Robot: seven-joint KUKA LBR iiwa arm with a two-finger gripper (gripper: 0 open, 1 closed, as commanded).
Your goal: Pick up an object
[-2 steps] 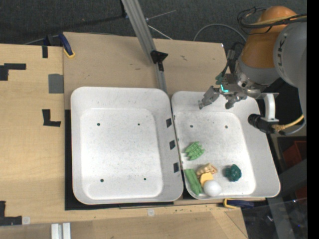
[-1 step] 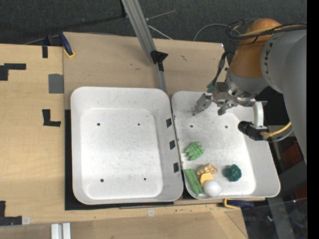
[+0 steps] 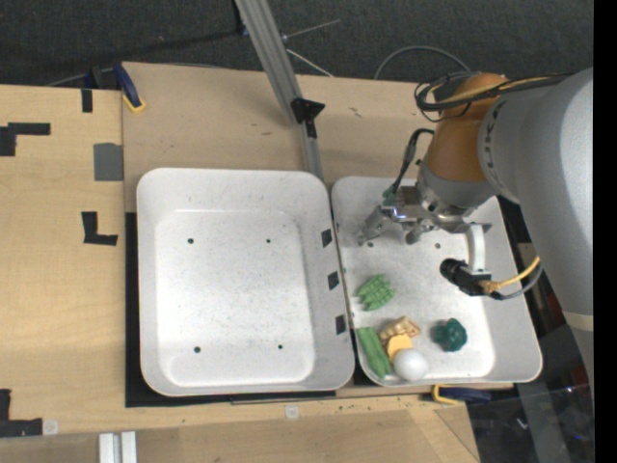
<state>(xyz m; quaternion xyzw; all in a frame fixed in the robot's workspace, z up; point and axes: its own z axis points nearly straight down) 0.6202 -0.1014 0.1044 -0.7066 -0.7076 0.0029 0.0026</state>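
- White right-hand bin [image 3: 501, 350] carrying all the candidates; hand [image 3: 393, 228] poised over its upper part, near the far-left corner.
- Fingers look slightly spread, nothing seen between them; exact gap hard to read at this size.
- Nearest target: light green ridged piece [image 3: 375, 291], lying below the hand in the view, toward the near side of the bin, apart from it.
- Long axis of that piece roughly diagonal, upper right to lower left; probably needs a wrist turn so the fingers close across the short side.
- Further toward the near rim: green elongated object [image 3: 372, 349] along the left wall, tan lumpy object [image 3: 398, 333] beside it, white ball [image 3: 411, 364] touching or almost touching both.
- Dark green rounded object [image 3: 449, 335] on its own to the right of that cluster, apart from it.
- Judgement: ridged piece the easiest pick, isolated with bare floor all round; cluster by the wall risks a crowded or blocked grasp.
- Black cable fitting with yellow lead [image 3: 469, 276] hanging off the wrist over the bin's right part; could snag on a low pass.
- Left white bin [image 3: 154, 258] sitting alongside, edges touching at the black clips.
- Wooden surface [image 3: 58, 287] with black tape marks; grey metal pole [image 3: 272, 46] rising behind the bins; dark carpet beyond.
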